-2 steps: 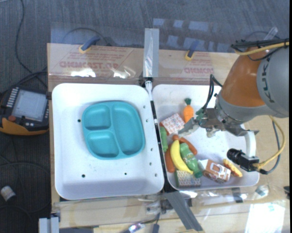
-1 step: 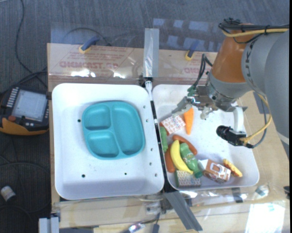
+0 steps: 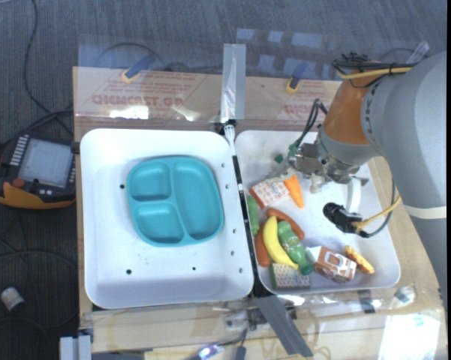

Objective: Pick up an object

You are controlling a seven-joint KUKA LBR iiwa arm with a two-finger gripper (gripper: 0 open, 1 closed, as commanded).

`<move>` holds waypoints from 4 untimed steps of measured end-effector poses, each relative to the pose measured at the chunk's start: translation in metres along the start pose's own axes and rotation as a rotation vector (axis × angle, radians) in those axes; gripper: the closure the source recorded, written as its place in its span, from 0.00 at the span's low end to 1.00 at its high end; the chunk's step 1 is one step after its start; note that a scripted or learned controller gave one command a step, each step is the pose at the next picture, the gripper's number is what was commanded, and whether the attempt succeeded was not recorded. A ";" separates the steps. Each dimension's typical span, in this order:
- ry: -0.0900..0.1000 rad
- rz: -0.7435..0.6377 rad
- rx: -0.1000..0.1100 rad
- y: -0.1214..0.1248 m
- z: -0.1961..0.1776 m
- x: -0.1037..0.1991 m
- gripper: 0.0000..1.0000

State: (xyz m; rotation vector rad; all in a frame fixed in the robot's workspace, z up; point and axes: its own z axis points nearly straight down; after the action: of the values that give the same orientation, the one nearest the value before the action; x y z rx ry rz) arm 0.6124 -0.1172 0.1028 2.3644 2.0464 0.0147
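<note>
My gripper hangs over the back of the right bin, below the arm's orange band. An orange carrot lies just in front of it, beside a white and red packet. A small green piece sits to the gripper's left. Further forward lie a yellow banana, a red sausage, a green bottle, a small printed box and a speckled block. I see nothing held by the gripper.
The left bin holds a teal divided plate. A green item lies along the right bin's left wall. An orange and yellow piece sits at the front right. A handheld pendant lies on the floor to the left.
</note>
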 end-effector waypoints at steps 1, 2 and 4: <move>0.000 -0.186 0.019 0.014 -0.033 -0.003 0.00; 0.007 -0.173 -0.001 0.018 0.006 -0.012 0.00; 0.001 -0.164 0.018 0.024 -0.113 -0.004 1.00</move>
State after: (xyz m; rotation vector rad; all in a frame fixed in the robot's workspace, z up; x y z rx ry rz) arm 0.6333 -0.1239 0.2158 2.1984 2.2432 -0.0048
